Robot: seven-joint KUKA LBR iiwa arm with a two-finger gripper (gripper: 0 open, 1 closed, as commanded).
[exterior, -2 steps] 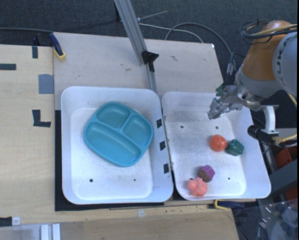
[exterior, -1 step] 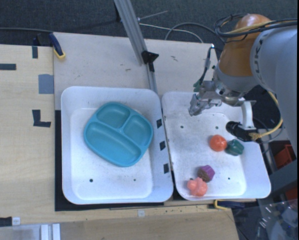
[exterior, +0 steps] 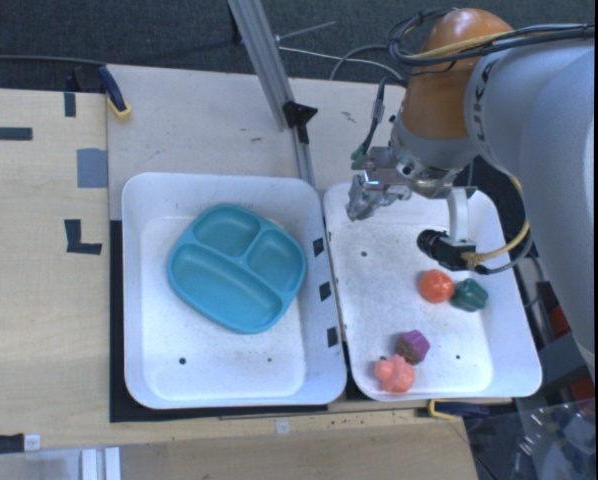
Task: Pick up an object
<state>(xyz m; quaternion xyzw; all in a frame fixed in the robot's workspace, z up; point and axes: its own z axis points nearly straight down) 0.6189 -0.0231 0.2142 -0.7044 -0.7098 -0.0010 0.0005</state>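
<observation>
1. lying in the left bin (exterior: pixel 144 268) is a blue divided plate (exterior: pixel 237 266).
2. the claw (exterior: pixel 364 202) hangs over the right bin's (exterior: pixel 509 368) far left corner; its grip state can't be told.
3. orange ball (exterior: pixel 435 286), green toy (exterior: pixel 469 295), purple toy (exterior: pixel 412 347) and pink toy (exterior: pixel 394 373) lie well apart from it, nearer the front.

Orange ball (exterior: pixel 435 286), green (exterior: pixel 470 295), purple (exterior: pixel 413 346), pink (exterior: pixel 395 373) toys in right bin (exterior: pixel 499 368)

**Colours and patterns, bench view**

Two white bins: left bin (exterior: pixel 149 368), right bin (exterior: pixel 509 368), the latter speckled with fine dark flecks. Teal divided plate (exterior: pixel 237 268) in the left. In the right: orange ball (exterior: pixel 436 286), dark green piece (exterior: pixel 469 295), purple piece (exterior: pixel 413 346), pink piece (exterior: pixel 394 373). Grey arm (exterior: pixel 539 118), orange band (exterior: pixel 449 78). Tan bench (exterior: pixel 39 298), grey and black tape marks.
</observation>
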